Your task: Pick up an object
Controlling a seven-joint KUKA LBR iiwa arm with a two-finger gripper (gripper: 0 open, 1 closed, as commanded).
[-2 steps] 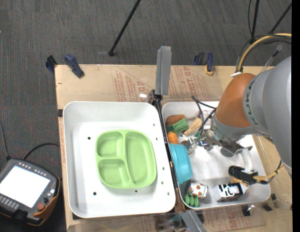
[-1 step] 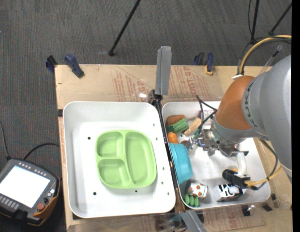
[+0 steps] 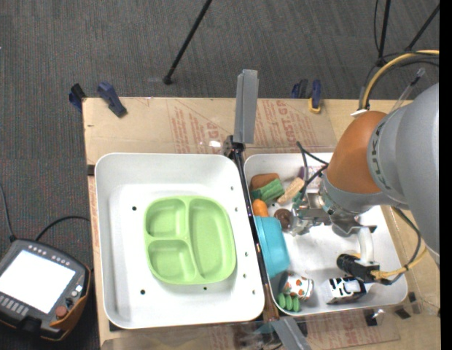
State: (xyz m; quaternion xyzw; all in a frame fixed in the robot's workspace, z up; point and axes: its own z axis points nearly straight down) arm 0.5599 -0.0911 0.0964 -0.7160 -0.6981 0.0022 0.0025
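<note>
- Nearest the camera, the right bin (image 3: 390, 279)'s front edge carries a small white cup with coloured spots (image 3: 299, 286), a green piece (image 3: 288, 301) beside it, and a black-and-white toy (image 3: 345, 287) lying apart to the right.
- Leaning along the wall where the bins meet, a teal bowl (image 3: 272, 245) sits tipped on edge — awkward to pinch, I'd leave it.
- The left bin (image 3: 117, 195) holds a green divided plate (image 3: 189, 239), flat and well apart from the action.
- The claw (image 3: 302, 217) hangs low in the right bin, just beside a small brown piece (image 3: 283, 216) and an orange one (image 3: 260, 208); whether it's spread or closed I honestly cannot tell, with the wrist in the way.
- Best play, I reckon: go straight down on one lone item, centred, clear of the bin wall and of neighbours.
- Behind that, a cluster: brown block (image 3: 264, 180), green ridged piece (image 3: 270, 189), tan stick (image 3: 290, 189), touching each other — crowded, so risky.
- Farthest, the desk (image 3: 168, 126) shows red printed lettering, upside down and too blurred to read.
</note>
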